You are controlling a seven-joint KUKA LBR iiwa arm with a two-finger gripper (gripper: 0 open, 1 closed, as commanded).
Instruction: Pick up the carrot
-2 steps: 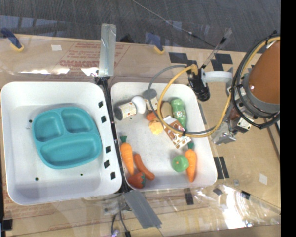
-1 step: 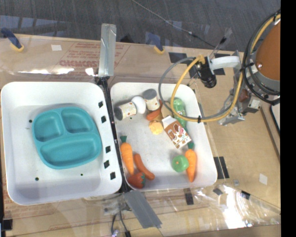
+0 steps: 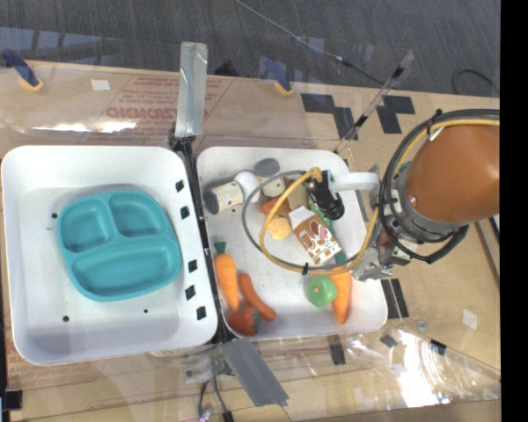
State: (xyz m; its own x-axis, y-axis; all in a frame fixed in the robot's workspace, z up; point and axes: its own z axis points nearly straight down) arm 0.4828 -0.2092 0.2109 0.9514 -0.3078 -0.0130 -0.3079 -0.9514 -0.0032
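Now at the gripper: you are looking at the gripper [image 3: 372,267] hanging low over the right-hand wall of the right bin [image 3: 286,297], tucked under the grey wrist. The wrist is covering it from above, so you cannot tell whether it is spread or closed.
Carrot: the carrot [image 3: 341,297] is lying in that bin's near right corner with its tip pointing at the near wall. It is sitting just beside the gripper, slightly toward the bin's middle, and nothing is showing it as pinched.
Why there: the arm is leaning in from the right, so you are probably watching it line up on this nearest orange piece.
Neighbour: a green ball [image 3: 319,291] is touching the carrot's left side and is likely crowding any closing grip.
Further in: a printed packet [image 3: 318,239] is lying just beyond the ball.
Far wall: a second carrot [image 3: 225,278] is lying along the left wall beside a red pepper [image 3: 249,313], well apart from the gripper.
Left bin: a teal plate [image 3: 114,244] is sitting in the left bin [image 3: 35,192], taking no part.
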